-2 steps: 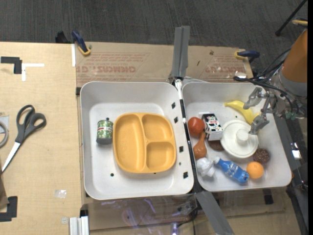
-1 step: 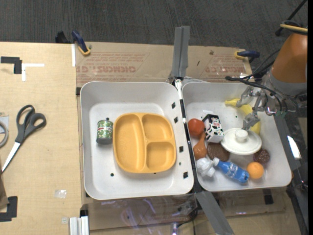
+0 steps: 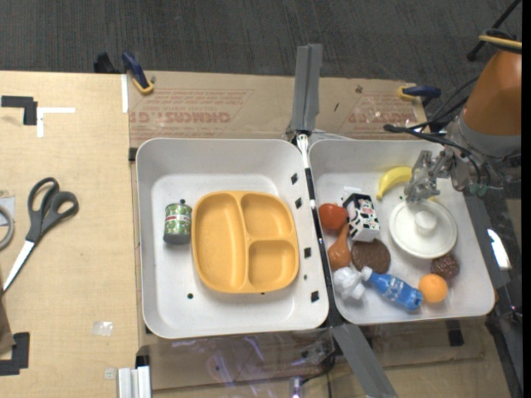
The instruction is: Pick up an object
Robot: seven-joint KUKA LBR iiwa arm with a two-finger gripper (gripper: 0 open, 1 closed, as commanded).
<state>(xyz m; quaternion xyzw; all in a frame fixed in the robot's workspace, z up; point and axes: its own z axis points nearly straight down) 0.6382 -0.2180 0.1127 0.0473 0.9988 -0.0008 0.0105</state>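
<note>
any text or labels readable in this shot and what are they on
Red print on the cardboard sheet behind the bins: upside down and mirrored, too blurred to read for certain.
Green can label: too small to read.
Blue bottle label: too small to read.
Black-and-white carton: pattern, no legible words.

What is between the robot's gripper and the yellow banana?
Nothing visible. The gripper hangs over the right bin, right beside the banana. The white bowl sits just below them, not between.
</note>
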